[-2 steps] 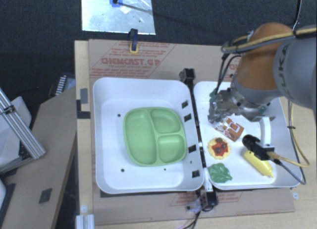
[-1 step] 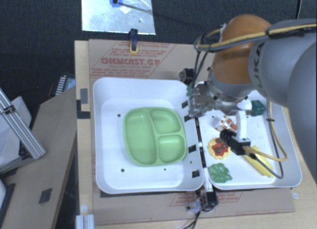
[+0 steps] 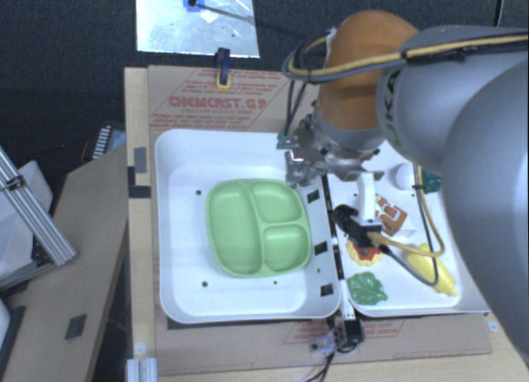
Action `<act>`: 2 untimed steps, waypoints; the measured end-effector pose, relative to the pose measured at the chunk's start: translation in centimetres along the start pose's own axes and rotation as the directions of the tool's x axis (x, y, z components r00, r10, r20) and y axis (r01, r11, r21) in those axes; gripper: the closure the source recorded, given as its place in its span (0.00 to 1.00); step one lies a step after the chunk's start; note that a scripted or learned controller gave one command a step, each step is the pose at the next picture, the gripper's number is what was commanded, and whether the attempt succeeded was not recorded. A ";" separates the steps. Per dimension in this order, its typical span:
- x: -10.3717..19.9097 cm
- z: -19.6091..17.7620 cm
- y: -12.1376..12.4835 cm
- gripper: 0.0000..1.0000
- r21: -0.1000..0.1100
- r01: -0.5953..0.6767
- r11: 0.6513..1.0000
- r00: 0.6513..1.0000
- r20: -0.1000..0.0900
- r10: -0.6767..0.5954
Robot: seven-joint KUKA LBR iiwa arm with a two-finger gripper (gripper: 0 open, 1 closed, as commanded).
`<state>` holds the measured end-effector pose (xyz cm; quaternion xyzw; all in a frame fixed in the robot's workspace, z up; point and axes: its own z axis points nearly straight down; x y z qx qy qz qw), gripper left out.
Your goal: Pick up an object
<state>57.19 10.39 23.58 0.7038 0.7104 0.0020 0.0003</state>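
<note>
My gripper hangs low over the back right corner of the left bin, just beyond the far right corner of a green divided plate that lies flat in that bin. I see nothing held in it. The big grey arm with its orange band covers the back of the right bin. In that bin lie a green leafy toy at the front, a yellow banana, a small red and yellow piece, an orange and white item and a white object.
A divider strip with black clips runs between the two bins. Brown cardboard lies under the bins at the back, with a yellow clamp on it. A metal rail stands off the bench to the left.
</note>
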 end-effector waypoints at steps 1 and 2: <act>-0.1 1.0 -0.3 1.00 0.003 -0.004 1.000 1.000 0.003 0.004; -0.1 0.9 -0.2 0.00 0.003 -0.004 1.000 1.000 0.002 0.004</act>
